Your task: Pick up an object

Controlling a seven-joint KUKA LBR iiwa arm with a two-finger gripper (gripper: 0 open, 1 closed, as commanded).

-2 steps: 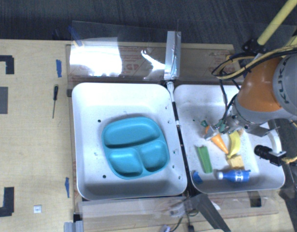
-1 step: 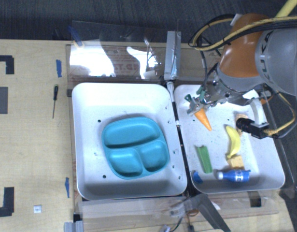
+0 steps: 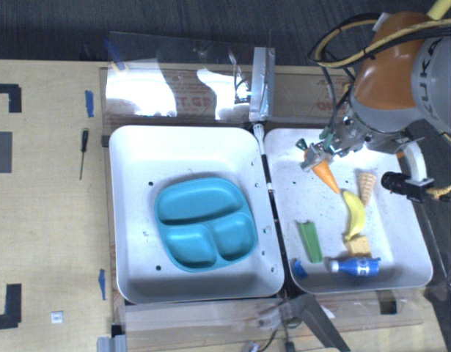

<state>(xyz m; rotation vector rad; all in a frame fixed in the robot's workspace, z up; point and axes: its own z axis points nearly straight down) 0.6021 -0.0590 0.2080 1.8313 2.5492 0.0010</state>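
From the camera view above the bench, the task looks to be at the grasping stage and not finished: the gripper (image 3: pixel 318 155) is down in the far left part of the right bin (image 3: pixel 416 259), right at the top end of the toy carrot (image 3: pixel 325 173), and nothing is lifted clear of the bin floor yet. The metal ends of the gripper sit on or around the carrot's green top, but the picture is too small and cluttered there to tell whether they are spread or closed, so I cannot tell if the carrot is actually gripped. What is left, by my reading, is to secure the hold and raise the carrot out of the bin. The carrot itself is a small orange cone lying on the white floor, its point slanting toward the near right, with its thick end under the gripper. Just beside its tip lies a yellow banana (image 3: pixel 353 213), with a pale ice-cream cone (image 3: pixel 367 185) near it on the right; a green block (image 3: pixel 309 240) and a blue bottle (image 3: pixel 355 267) lie nearer the front edge. The left bin (image 3: pixel 130 218) holds a blue divided tray (image 3: pixel 204 222), well apart from the gripper.
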